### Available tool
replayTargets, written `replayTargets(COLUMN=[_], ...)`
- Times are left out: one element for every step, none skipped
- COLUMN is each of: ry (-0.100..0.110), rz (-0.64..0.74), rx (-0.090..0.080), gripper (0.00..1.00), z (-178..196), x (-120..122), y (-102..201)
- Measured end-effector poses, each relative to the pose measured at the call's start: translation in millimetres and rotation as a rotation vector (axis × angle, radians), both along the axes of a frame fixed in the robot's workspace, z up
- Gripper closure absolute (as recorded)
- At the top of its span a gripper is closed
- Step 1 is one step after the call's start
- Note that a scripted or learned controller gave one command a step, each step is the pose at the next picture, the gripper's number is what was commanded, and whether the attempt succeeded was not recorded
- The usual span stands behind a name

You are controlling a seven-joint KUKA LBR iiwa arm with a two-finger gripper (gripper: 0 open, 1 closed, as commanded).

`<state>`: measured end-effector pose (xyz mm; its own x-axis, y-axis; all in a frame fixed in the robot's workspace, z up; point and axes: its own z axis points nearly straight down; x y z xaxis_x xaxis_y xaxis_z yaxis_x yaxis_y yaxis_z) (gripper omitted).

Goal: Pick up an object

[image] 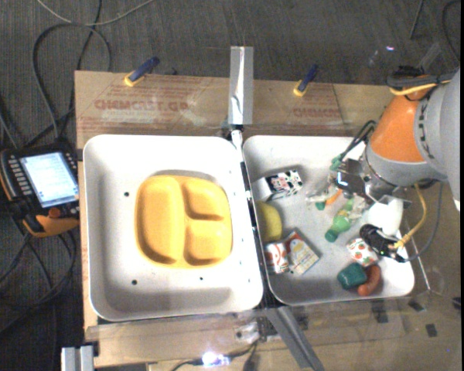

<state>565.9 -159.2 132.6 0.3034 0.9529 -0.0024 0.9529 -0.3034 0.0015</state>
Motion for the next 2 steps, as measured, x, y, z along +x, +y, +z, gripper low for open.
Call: replayTargets(ry=[-0.009, -0.006], rz=[-0.016, -0.014], rx=[0.001, -0.004], gripper=[0.0, 1.0], z=[-43.1, -33.9], x=[52.2, 51.7], y=[-36.3, -36.7])
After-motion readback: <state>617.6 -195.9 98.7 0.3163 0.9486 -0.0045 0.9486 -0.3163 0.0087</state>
